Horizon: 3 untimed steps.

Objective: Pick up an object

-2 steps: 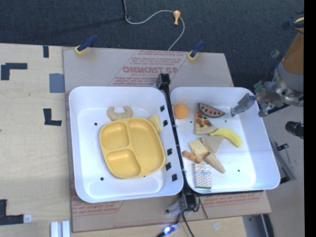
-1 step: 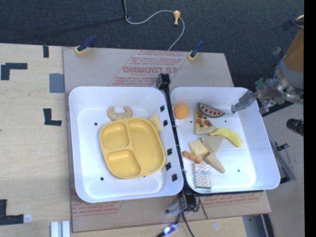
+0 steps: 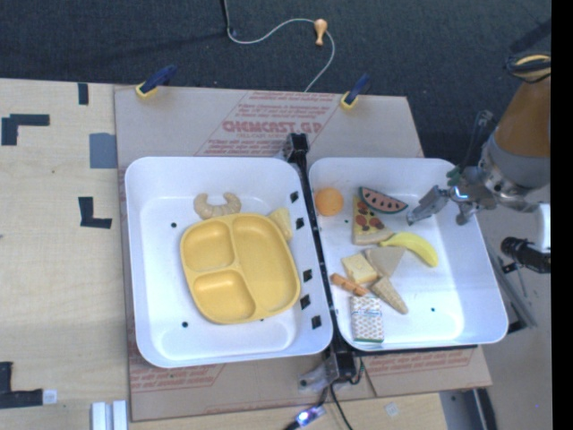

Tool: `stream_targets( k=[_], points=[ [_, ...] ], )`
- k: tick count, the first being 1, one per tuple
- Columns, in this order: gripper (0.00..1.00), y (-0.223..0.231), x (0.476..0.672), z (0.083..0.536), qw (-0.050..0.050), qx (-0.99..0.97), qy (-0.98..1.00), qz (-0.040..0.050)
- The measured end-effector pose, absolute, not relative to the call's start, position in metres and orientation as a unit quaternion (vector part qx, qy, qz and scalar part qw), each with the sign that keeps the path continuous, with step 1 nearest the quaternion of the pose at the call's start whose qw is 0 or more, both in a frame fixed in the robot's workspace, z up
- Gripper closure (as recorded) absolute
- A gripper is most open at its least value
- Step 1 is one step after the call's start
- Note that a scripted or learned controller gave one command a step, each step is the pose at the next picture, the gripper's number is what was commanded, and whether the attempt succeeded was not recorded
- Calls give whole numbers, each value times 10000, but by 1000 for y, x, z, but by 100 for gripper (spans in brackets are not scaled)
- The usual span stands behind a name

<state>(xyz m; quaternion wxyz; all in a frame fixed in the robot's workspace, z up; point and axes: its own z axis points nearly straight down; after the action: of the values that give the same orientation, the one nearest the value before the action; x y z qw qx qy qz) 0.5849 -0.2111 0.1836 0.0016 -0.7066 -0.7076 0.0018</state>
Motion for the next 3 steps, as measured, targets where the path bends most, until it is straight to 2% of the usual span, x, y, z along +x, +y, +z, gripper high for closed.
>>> stream_targets(
  k=[1, 2, 3],
  points=[
    [0, -204, 576, 126, 26, -7064, -7078, 22],
    [0, -204, 580, 87, -50, -7075, -7067, -30],
    [100, -202, 578, 96, -17, -7060, -7082, -5]
  ],
)
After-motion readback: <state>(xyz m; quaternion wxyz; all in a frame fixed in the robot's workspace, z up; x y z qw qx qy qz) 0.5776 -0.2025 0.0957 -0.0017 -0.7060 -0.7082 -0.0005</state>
